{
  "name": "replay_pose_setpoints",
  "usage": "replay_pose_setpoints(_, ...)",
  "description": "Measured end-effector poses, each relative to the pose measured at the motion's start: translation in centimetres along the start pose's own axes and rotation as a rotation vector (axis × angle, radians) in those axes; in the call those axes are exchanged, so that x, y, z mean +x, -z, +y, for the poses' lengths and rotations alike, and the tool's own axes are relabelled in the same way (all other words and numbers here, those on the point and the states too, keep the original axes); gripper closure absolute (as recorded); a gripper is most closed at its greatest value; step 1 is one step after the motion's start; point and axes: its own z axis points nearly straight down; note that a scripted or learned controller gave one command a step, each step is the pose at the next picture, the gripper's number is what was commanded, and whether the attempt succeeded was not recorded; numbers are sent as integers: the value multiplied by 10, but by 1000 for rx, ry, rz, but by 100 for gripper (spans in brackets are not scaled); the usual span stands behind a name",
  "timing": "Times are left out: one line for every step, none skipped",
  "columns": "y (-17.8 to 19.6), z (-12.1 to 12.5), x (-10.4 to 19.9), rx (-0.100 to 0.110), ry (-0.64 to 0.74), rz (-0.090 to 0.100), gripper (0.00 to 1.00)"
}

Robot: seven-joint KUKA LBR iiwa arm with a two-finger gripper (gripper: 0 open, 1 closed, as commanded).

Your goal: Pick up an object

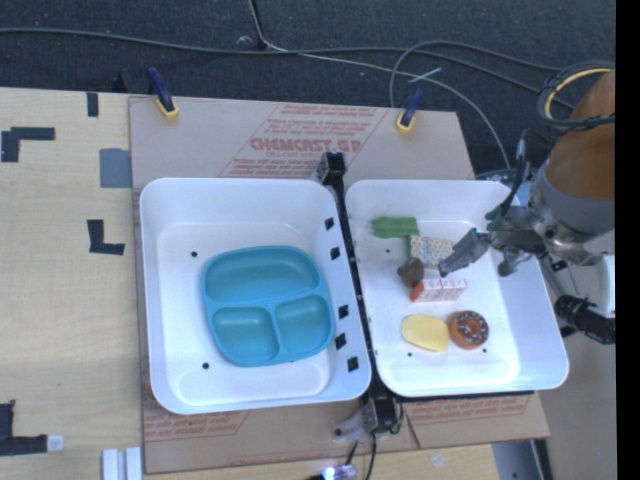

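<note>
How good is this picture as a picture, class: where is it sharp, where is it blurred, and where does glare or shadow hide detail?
In the camera view, lighting is even and soft, with the blue tray crisp; the white bins are bright enough to wash out their surface detail; small items like the donut look soft and low-resolution; the gripper is dark and slightly smeared, casting faint shadow.

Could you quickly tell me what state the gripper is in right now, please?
Gripper: over the right bin, above the small pile of items; whether it is open or closed cannot be told, and nothing is seen held in it.
</note>
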Motion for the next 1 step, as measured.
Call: replay_pose_setpoints(6, 2, 1, -12, 4, -2, 0)
